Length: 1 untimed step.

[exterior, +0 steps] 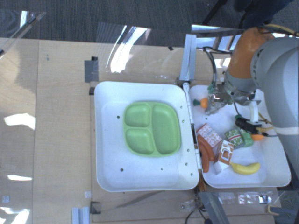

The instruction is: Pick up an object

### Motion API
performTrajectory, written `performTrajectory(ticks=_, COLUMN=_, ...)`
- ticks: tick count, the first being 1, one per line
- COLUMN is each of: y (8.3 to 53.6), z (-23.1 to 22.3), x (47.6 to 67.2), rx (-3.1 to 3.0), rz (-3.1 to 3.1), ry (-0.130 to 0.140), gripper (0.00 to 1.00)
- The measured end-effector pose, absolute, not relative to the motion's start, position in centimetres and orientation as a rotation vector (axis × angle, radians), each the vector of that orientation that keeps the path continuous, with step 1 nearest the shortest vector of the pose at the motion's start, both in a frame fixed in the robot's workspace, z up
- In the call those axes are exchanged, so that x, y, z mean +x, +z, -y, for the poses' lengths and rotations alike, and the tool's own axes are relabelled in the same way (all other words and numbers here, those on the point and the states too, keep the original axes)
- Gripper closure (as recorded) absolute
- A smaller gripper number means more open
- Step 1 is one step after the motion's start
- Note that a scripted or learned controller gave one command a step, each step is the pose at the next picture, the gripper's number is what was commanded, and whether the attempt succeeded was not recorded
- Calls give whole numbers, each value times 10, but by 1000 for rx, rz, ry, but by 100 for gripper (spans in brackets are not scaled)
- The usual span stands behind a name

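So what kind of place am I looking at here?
Probably a robotics lab or test cell: a robot arm reaches over two white bins on a wooden bench. One bin holds a green divided plate, the other toy food like a banana.

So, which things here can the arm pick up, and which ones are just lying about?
For the job:
- tool
- banana
- sausage
- patterned red carton
- small orange ball
- green packet

Just lying about:
- green divided plate
- left bin
- right bin

Pale wooden bench (51,125), glare patches on clear panels, dark grey carpet (93,8) behind
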<state>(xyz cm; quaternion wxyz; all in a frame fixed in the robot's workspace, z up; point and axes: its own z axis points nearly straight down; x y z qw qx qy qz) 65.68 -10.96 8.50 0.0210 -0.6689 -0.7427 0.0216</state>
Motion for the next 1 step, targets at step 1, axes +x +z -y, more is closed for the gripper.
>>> performTrajectory(ticks=1, y=89, z=101, x=591, rx=-2029, rz=2413, ry=-8, gripper=0)
